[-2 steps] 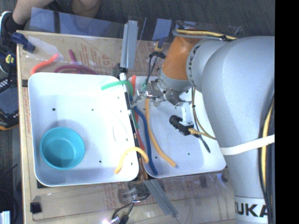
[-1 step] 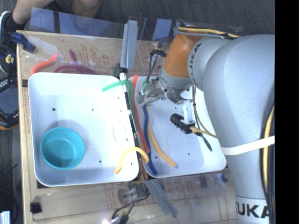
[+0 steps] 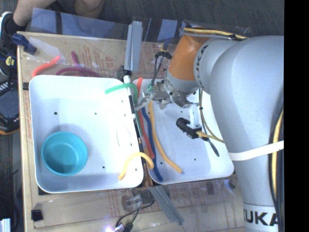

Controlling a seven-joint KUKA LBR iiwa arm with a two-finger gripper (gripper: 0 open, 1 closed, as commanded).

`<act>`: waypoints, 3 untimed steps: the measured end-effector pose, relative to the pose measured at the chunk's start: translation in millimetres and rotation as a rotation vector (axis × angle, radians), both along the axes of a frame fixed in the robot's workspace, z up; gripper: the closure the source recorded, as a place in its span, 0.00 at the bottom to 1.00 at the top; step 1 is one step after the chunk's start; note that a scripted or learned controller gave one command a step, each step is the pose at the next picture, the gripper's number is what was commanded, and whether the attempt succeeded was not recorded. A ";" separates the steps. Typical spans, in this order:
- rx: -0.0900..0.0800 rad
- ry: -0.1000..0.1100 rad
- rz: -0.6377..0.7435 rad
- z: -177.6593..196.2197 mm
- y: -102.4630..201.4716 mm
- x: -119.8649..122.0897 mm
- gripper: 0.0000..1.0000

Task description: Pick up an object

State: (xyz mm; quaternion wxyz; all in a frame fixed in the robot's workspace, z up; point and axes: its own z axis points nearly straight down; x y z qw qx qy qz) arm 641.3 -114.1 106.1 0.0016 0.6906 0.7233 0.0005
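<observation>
Near the middle of the frame, along the wall shared by both bins, a bunch of bendy sticks. Green stick (image 3: 116, 89) at the upper end, lying over the top right corner of the left bin (image 3: 38, 95). Red stick (image 3: 145, 140) and blue stick (image 3: 149, 151) side by side, running downward just inside the left edge of the right bin (image 3: 212, 164). Long orange-yellow stick (image 3: 163, 150) just to the right of these, ending near the lower middle of the right bin. Curved yellow stick (image 3: 135, 158) across the shared wall in the lower part, one end in the left bin, the other hooked over toward the right bin.

Gripper (image 3: 146, 99) directly at the upper end of the bunch, close to the green stick and the top of the red one. Open or closed: not possible to tell, because too small and mixed with the sticks. Nothing clearly held.

Teal bowl (image 3: 64, 152) upright in the lower left of the left bin, well apart from the gripper.

Grey arm (image 3: 241, 91) filling the right side of the frame, with the orange band (image 3: 186, 57) in the upper middle. Small black part (image 3: 187, 127) with a yellow cable over the right bin.

Pink tubing (image 3: 79, 72) on the bench above the left bin, upper left.
</observation>
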 end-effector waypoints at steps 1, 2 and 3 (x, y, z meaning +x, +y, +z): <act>-0.001 0.000 0.003 10.0 0.1 0.4 1.00; -0.001 0.000 0.004 10.0 0.2 0.4 0.00; 0.002 0.003 -0.015 -11.5 -11.7 -1.7 0.00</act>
